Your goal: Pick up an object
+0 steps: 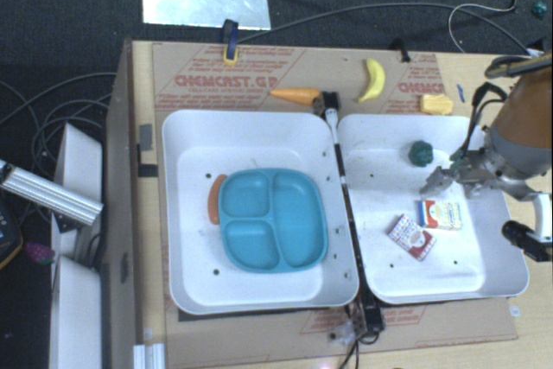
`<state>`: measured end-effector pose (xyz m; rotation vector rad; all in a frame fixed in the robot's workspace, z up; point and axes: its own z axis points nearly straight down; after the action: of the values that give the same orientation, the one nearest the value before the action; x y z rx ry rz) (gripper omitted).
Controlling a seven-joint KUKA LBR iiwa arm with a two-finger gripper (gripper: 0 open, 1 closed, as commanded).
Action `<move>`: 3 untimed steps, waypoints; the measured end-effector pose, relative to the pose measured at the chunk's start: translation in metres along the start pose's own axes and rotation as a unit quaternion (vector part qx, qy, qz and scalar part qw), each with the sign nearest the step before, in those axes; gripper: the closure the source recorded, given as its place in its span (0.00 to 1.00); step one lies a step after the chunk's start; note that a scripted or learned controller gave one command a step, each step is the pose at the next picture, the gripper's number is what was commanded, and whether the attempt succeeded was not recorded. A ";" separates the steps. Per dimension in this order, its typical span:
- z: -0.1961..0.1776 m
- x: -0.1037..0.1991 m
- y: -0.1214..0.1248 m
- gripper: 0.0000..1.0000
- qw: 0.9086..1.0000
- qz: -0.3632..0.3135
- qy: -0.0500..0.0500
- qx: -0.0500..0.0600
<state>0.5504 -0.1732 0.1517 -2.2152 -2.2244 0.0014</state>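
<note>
Tray in left bin

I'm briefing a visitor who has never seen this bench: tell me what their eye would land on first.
The blue divided plate stands out, filling the middle of the left bin with an orange sausage at its left edge. In the right bin, the pincer hangs above two small cartons and a dark green ball. A yellow banana lies on the cardboard behind the bins.
</note>
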 end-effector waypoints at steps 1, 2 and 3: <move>0.058 0.004 -0.002 0.00 1.000 0.001 -0.002 -0.005; 0.066 0.002 0.093 0.00 1.000 0.000 -0.001 -0.003; 0.066 -0.010 0.117 0.00 1.000 -0.001 -0.001 -0.003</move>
<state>0.6676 -0.1827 0.0854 -2.2174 -2.2304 -0.0023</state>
